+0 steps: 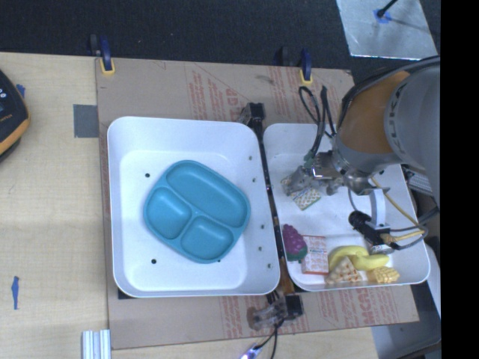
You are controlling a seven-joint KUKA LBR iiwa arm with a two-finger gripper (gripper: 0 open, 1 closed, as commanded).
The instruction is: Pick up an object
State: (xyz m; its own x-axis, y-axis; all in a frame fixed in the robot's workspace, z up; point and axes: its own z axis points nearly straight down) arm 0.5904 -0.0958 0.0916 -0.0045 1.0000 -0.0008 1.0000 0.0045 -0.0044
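Note:
The right bin (pixel 288 144) holds several small toy foods. A purple grape bunch (pixel 293 241) lies at its left wall, with a yellow banana (pixel 355 256), a corn cob (pixel 383 276) and a waffle-like piece (pixel 342 276) along the near edge. A small checkered packet (pixel 306 197) lies in the middle. My gripper (pixel 303 180) hangs low over the right bin, right above that packet. The arm's grey and orange wrist covers the bin's far right part.
The left bin (pixel 127 148) carries a blue divided plate (pixel 196 211). A red and white card (pixel 316 254) lies under the toys. Cables loop over the right bin's far and right side. A yellow and black device (pixel 11 118) sits at the bench's left edge.

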